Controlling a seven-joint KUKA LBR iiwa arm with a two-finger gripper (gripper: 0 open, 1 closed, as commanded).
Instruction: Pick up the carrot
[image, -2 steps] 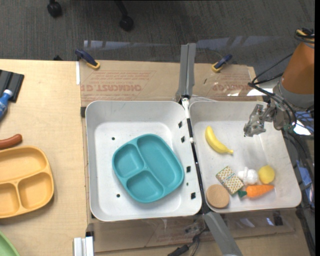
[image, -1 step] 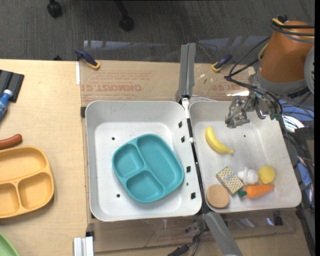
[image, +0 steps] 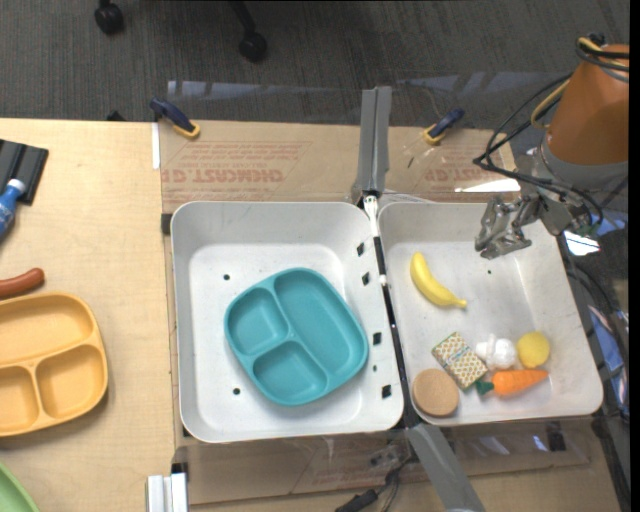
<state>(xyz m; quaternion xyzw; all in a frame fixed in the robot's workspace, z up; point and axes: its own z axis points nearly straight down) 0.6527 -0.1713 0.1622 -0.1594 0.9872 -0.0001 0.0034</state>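
An orange carrot (image: 516, 382) with a green top lies near the front edge of the right bin (image: 560, 290), pointing right. My gripper (image: 497, 237) hangs over the back right part of that bin, well behind the carrot and apart from it. Nothing shows between its fingers.
In the right bin also lie a yellow banana (image: 433, 281), a patterned block (image: 459, 359), a round tan cookie (image: 436, 392), a white piece (image: 497, 351) and a yellow lemon (image: 533, 348), all close around the carrot. The left bin (image: 200, 300) holds a teal divided plate (image: 294, 335).
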